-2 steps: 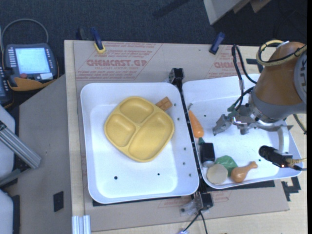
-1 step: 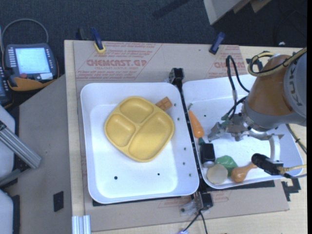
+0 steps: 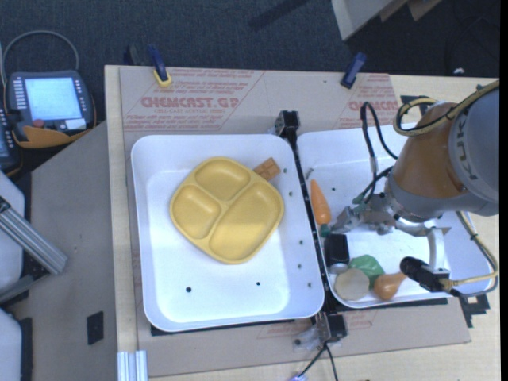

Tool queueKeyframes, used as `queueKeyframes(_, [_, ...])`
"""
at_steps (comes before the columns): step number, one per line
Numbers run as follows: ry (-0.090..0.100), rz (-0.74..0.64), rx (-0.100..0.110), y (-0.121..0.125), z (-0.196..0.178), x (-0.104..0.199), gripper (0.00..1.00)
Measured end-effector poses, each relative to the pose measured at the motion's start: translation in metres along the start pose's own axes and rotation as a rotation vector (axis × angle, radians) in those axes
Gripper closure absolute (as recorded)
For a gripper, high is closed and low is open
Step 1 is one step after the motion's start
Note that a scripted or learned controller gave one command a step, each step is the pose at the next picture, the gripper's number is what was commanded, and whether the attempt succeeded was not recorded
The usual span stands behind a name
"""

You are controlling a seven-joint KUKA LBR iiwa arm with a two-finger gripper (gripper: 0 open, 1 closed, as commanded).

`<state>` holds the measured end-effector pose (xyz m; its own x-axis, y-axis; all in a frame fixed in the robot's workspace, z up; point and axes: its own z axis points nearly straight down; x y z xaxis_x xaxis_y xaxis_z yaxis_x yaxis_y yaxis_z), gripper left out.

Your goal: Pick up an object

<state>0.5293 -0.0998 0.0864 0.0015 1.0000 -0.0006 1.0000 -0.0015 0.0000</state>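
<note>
The cardboard under the bins read "CHEMCAST GP" in red. The gripper hung low in the right bin, just right of the carrot; couldn't tell its state, honestly. A yellow divided plate sat left of the carrot in the left bin.

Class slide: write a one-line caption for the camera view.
KUKA arm's gripper low in the right bin beside a carrot; yellow divided plate in the left bin.
</note>
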Motion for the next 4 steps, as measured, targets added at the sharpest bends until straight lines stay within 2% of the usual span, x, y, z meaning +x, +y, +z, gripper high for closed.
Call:
queueKeyframes(1, [0.0,0.0,-0.012,0.003,-0.014,0.0,1.0])
queueKeyframes(2, [-0.001,-0.003,-0.006,0.005,-0.075,0.008,1.0])
queueKeyframes(4, [-0.001,-0.003,-0.008,0.017,-0.178,0.004,1.0])
